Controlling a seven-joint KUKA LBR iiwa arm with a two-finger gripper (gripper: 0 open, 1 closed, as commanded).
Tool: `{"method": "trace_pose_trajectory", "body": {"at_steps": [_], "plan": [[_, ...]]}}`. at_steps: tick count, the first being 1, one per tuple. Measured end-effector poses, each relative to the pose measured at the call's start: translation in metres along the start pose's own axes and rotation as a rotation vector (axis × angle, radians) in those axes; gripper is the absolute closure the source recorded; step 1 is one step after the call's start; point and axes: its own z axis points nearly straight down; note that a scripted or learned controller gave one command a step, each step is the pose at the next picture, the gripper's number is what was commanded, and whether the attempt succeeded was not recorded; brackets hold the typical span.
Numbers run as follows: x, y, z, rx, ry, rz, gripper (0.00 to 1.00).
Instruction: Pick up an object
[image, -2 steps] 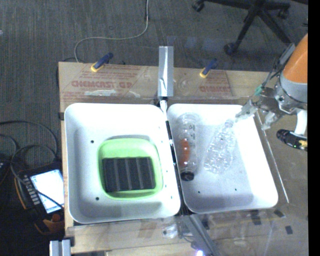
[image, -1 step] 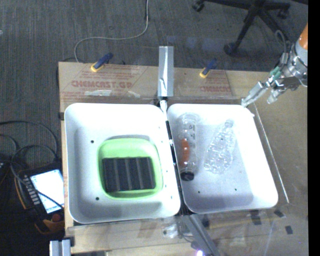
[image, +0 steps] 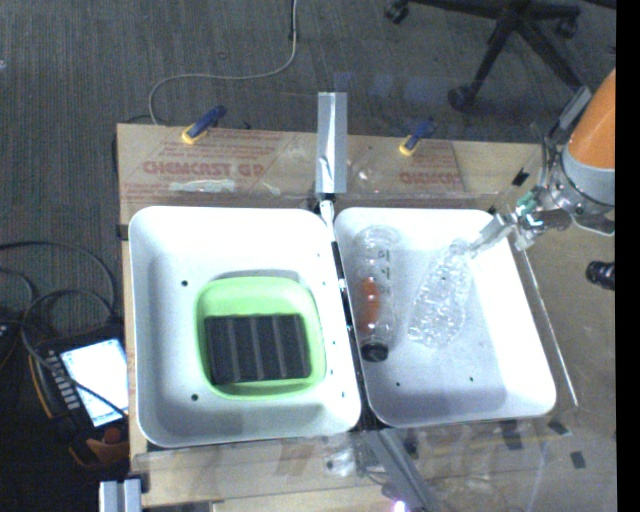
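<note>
My gripper (image: 503, 228) is pinching the top of a clear bottle (image: 440, 295) over the right bin (image: 520, 385).

My arm (image: 590, 150) is reaching in from the right, and my fingers are closing on the thin end of the bumpy bottle. The bottle is hanging at a slant, with its fat end pointing down and left over the bin floor. A second clear bottle (image: 374, 290) is lying along that bin's left wall, with something orange inside and a dark cap at its near end. A green tray (image: 262, 340) with dark slots is sitting in the left bin (image: 160, 250).
</note>
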Motion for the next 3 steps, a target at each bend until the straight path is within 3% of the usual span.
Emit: {"method": "trace_pose_trajectory", "body": {"at_steps": [1, 2, 3], "plan": [[0.007, -0.021, 0.026, -0.001, -0.001, -0.009, 0.00], [0.025, -0.027, 0.124, -0.022, -0.009, -0.054, 0.00], [0.021, 0.039, 0.127, 0.000, 0.000, -0.048, 0.00]]}}
